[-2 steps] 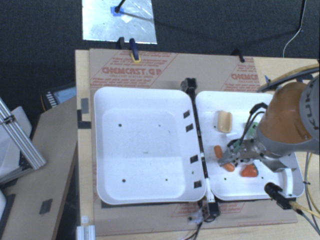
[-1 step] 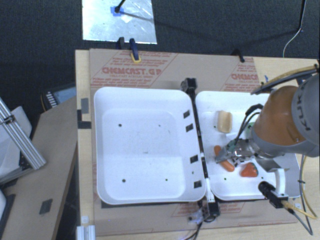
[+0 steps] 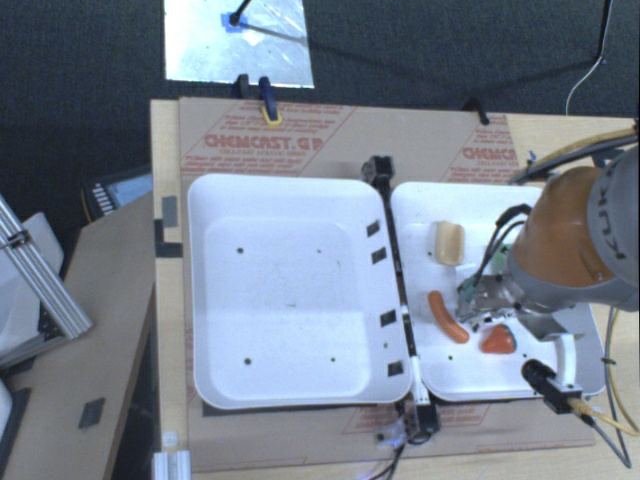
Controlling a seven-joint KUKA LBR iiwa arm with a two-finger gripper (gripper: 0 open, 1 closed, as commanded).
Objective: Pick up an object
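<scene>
Three small objects lie in the right bin (image 3: 430, 378): a pale tan block (image 3: 449, 242) near the back, an orange sausage-shaped piece (image 3: 447, 316) in the middle, and a red lump (image 3: 498, 341) toward the front. My gripper (image 3: 482, 306) hangs low over the bin, between the sausage piece and the red lump, just above and to the left of the red lump. The arm's grey and orange wrist (image 3: 565, 243) covers the bin's right part.
The left bin (image 3: 215, 368) stands beside the right one, with a black hinge strip (image 3: 393, 288) between them. Both rest on a cardboard sheet (image 3: 300, 138). A black fitting (image 3: 548, 383) sticks out at the right bin's front corner.
</scene>
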